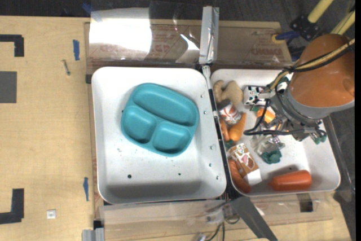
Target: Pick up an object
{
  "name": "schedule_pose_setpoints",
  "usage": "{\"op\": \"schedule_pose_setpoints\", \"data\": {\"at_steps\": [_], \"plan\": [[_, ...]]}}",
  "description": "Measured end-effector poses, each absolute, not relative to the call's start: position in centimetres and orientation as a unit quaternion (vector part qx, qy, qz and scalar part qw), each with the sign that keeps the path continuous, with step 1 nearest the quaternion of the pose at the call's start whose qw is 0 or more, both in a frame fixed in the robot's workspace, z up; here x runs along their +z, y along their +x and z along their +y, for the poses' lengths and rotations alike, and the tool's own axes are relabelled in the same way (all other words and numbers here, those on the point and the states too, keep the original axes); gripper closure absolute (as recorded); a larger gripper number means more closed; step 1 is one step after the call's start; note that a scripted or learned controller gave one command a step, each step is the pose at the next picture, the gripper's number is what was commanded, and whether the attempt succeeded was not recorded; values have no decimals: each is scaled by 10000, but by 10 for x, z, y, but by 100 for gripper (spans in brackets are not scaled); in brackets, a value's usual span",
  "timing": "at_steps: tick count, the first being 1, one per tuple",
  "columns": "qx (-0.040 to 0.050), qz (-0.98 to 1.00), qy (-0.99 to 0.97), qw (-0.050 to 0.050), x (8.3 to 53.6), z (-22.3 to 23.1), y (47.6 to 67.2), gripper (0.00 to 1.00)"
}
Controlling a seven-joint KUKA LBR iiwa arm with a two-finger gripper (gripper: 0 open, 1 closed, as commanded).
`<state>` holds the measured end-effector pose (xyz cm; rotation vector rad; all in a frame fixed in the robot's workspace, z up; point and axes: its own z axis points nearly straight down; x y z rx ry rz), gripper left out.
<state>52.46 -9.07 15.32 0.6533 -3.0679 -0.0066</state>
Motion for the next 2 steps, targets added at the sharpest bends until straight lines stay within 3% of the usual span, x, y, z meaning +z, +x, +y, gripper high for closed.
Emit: {"op": "schedule_pose_setpoints", "data": {"at_steps": [1,2], "plan": [[30,-9746,2238,-40,97,-100,583,100],[27,-9721,2344,-63,90,-103,670,100]]}}
